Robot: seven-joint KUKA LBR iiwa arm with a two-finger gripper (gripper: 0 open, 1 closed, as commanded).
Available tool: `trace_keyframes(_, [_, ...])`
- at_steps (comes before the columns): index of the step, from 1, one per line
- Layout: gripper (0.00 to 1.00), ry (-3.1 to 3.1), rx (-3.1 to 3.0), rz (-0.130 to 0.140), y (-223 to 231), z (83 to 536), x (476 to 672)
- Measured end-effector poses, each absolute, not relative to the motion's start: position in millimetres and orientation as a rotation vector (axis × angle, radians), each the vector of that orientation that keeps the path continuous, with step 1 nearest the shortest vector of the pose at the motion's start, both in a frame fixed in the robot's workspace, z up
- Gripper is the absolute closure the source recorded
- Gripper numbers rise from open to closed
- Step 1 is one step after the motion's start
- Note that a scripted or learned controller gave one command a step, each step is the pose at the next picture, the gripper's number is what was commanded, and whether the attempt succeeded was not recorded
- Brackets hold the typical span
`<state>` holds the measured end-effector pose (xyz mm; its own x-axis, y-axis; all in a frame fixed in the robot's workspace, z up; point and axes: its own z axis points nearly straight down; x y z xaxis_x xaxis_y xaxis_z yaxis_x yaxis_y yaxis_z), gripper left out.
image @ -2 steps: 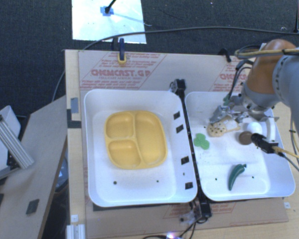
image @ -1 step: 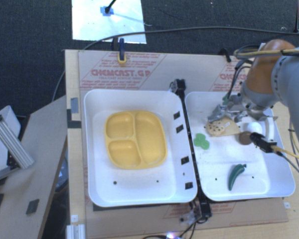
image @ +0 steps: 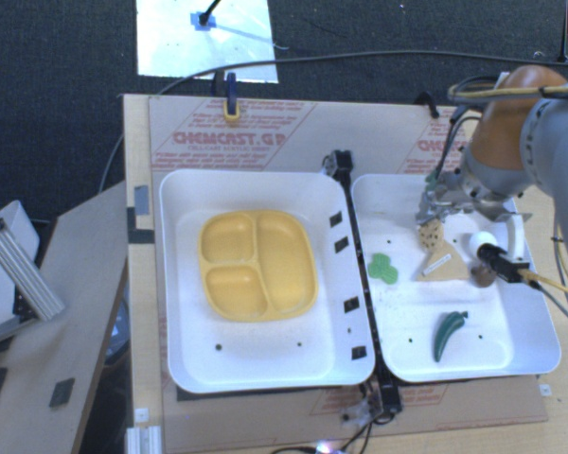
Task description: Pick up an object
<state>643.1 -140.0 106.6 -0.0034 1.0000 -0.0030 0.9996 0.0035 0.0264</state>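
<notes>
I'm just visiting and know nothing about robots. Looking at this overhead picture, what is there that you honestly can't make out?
- Gripper: in the camera view, too small and cluttered by its metal parts to tell open from shut, or whether it touches the pale speckled block.
- Grey arm: cut off by the right edge.
- Small brown and white objects in the right white bin: too small to identify, partly covered by cables.
- Red print on the board: too blurred to read in full.

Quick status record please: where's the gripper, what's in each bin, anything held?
gripper: low over the right bin's far side, above a spotted block
held: cannot tell
right bin: spotted block, tan wedge, green leafy piece, dark green pepper
left bin: yellow divided tray
</notes>
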Motion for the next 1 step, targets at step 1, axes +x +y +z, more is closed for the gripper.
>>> trace_keyframes(1, [1.0,2.224,2.211,0.007,-129.6,162.7,643.2])
